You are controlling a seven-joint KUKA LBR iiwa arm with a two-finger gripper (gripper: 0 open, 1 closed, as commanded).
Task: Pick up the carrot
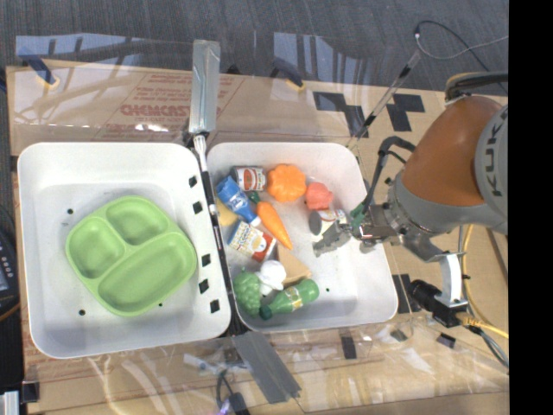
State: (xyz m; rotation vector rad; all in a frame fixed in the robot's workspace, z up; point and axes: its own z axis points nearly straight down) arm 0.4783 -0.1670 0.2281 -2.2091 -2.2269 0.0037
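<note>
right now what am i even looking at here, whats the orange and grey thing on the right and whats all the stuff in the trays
This is a single camera looking down at a slant on a workbench. The orange and grey thing is a robot arm reaching in from the right. Its gripper hangs over the right bin, and I cannot tell if it grips anything.

Two shallow white bins sit side by side. The left bin holds a green divided plate. The right bin holds toy food: a carrot near the middle, an orange pumpkin, a small can, a blue packet, broccoli and a green bottle. The carrot lies in the bin, to the left of the gripper, not picked up.
</note>
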